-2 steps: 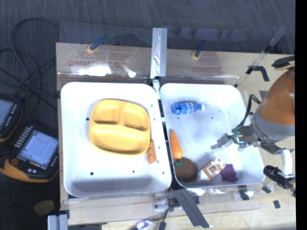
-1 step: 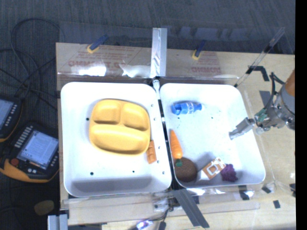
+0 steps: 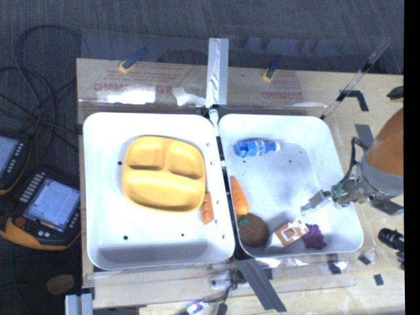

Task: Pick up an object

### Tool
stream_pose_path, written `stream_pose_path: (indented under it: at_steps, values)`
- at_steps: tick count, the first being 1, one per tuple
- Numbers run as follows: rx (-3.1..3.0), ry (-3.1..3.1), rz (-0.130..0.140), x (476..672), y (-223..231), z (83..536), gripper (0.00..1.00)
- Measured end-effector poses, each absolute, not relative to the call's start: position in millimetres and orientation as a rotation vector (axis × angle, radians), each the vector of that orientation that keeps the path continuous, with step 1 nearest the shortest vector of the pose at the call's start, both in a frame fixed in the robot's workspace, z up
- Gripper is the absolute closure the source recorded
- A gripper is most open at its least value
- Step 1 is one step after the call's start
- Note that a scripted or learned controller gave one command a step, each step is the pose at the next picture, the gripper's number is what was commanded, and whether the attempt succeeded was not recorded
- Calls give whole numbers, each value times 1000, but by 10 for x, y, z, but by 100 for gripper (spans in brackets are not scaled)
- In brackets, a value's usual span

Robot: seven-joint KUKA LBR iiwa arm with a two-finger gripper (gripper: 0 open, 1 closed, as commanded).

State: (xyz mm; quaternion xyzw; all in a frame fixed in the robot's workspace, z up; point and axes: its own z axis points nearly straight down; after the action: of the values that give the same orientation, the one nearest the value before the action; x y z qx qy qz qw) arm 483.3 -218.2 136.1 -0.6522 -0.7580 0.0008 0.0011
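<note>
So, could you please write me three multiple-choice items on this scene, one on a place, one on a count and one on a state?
1. Where does the yellow tray lie?
A. left bin
B. right bin
C. on the bench behind the bins

2. How many orange carrot-like pieces are in view?
A. none
B. two
C. five

3. How does the blue bottle rest?
A. upright
B. on its side
C. between the gripper's fingers

Answers:
1. A, it sits inside the left bin.
2. B, one carrot lies in the right bin and another orange piece beside the tray.
3. B, it lies flat, well away from the gripper.
</note>
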Motion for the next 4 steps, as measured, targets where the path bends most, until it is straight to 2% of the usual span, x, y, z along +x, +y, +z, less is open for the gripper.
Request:
stream_pose_path:
  at_steps: [1, 2, 3, 4]
  values:
    - [-1828, -2575, -5, 4884, -1852, 900, 0]
    - [-1581, -2716, 1, 5463, -1932, 2303, 0]
    - [-1460, -2780, 1, 5481, -1439, 1390, 0]
    - [-1760, -2617, -6, 4960, -1150, 896, 0]
